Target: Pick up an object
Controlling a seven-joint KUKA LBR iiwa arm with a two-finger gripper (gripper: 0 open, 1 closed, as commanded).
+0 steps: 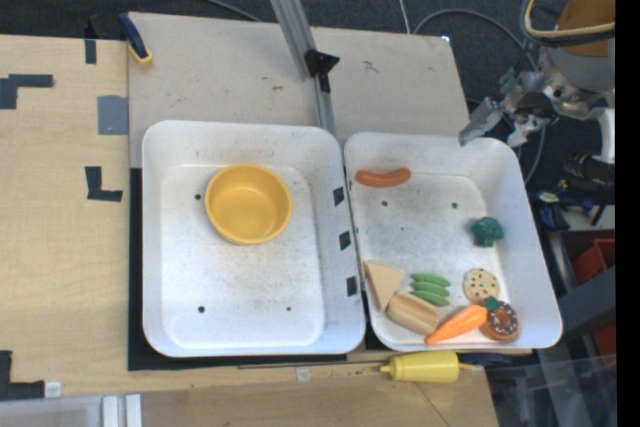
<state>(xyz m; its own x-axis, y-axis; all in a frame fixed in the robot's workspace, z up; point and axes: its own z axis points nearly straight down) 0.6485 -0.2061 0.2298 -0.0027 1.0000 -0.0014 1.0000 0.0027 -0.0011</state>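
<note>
My gripper (499, 123) hangs above the far right corner of the right bin (530, 245), open, with nothing between its fingers. Inside that bin an orange sausage (383, 177) lies near the far left wall and a green broccoli (487, 231) sits by the right wall. Along the near side are a tan wedge (381, 280), a green pea pod (431, 288), a bread roll (411, 313), a carrot (457, 323), a cookie (481, 285) and a donut (500, 321). A yellow bowl (248, 203) stands in the left bin (165, 295).
A yellow bottle (425, 367) lies on the bench just outside the right bin's near wall. A slanted metal pole (290, 5) reaches down to the far end of the gap between the bins. Cables run over the dark floor behind the bench.
</note>
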